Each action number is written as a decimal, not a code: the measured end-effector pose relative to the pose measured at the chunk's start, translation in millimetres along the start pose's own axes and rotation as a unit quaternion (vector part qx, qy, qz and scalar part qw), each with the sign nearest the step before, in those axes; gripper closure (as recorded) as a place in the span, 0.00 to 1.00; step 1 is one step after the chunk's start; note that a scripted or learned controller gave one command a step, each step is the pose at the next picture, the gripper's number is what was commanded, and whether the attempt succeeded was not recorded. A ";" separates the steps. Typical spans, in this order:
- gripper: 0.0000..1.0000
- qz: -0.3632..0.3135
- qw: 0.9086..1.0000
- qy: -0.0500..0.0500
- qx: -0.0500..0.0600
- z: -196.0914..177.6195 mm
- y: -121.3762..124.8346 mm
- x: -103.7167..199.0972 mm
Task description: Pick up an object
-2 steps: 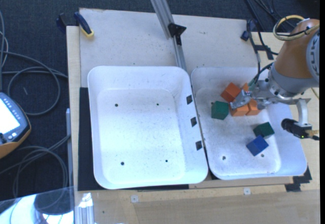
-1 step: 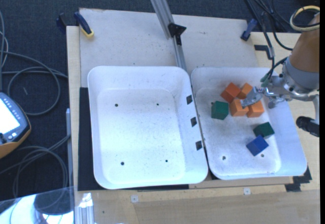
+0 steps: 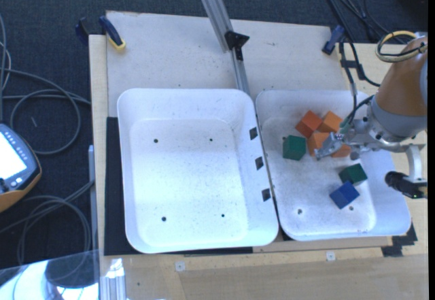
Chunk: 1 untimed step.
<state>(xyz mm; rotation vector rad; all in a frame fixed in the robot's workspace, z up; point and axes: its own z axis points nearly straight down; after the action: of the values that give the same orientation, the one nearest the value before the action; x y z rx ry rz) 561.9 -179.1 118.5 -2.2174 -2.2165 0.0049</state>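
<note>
The right bin [image 3: 299, 224] holds several small blocks. Three orange blocks [image 3: 312, 122] cluster near its middle, with a green block [image 3: 294, 147] to their left. A dark green block [image 3: 353, 173] and a blue block [image 3: 344, 194] lie lower right. My gripper [image 3: 330, 144] reaches in from the right and sits low among the orange blocks, its tips against the lower orange one [image 3: 342, 151]. I cannot make out whether anything is between them.
The left bin [image 3: 136, 115] stands beside the right one, their rims touching. A slanted metal pole [image 3: 214, 3] crosses the back of the bench. Blue clamps [image 3: 112, 32] sit at the bench corners. Cables lie on the floor at left.
</note>
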 end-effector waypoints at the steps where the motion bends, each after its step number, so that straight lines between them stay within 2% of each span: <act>1: 0.00 0.001 1.000 0.000 0.000 20.4 -50.1 -1.9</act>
<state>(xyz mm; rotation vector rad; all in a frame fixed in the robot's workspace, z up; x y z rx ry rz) 511.7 -181.0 98.4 -2.2193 -2.2155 0.0040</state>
